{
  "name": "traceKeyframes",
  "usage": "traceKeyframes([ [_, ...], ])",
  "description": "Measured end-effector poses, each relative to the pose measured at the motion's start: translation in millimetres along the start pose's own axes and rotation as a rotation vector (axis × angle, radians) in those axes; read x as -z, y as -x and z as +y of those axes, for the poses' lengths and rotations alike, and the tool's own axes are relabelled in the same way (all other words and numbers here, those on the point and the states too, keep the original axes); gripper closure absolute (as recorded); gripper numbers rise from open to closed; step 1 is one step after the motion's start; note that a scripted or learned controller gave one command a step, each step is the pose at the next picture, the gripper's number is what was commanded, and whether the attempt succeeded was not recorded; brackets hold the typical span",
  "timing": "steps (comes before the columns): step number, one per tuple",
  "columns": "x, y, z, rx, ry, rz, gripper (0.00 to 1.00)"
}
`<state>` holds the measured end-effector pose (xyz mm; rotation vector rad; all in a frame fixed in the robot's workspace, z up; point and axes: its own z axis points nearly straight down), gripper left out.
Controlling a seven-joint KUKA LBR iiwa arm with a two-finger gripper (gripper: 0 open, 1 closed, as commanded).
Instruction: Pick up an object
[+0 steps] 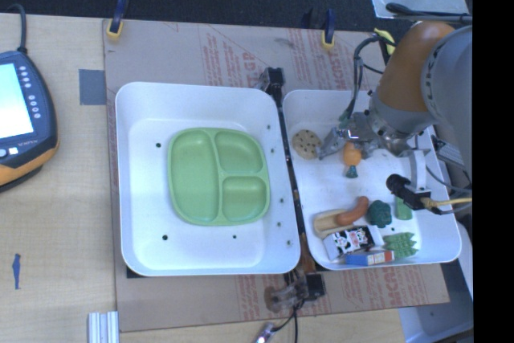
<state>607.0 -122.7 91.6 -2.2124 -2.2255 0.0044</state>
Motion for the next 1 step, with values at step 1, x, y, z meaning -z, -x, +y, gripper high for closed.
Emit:
traceKeyframes([
  [1, 10.2, 0.8, -0.1, 0.002, -0.002, 0.0, 1.0],
])
